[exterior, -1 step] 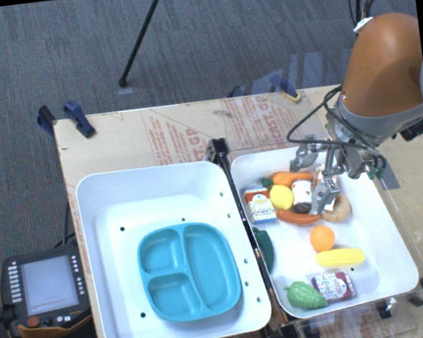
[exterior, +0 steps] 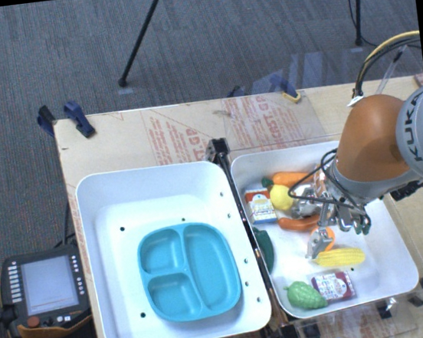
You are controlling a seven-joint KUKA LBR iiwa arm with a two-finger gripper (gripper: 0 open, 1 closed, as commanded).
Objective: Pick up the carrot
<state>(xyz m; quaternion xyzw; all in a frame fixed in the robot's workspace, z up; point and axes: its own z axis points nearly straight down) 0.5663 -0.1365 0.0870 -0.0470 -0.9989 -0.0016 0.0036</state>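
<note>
In the right bin [exterior: 406, 270], the claw [exterior: 319, 241] hangs with fingers spread, gripping nothing. The carrot [exterior: 290, 178] lies apart from it, toward the worktop's far edge, beside a lemon [exterior: 281, 198].

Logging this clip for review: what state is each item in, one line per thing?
carrot: lying in right bin, not gripped
gripper: low over right bin, above the corn
corn: lying flat
lemon: resting beside carrot
blue plate: flat in left bin, nothing on it
</note>
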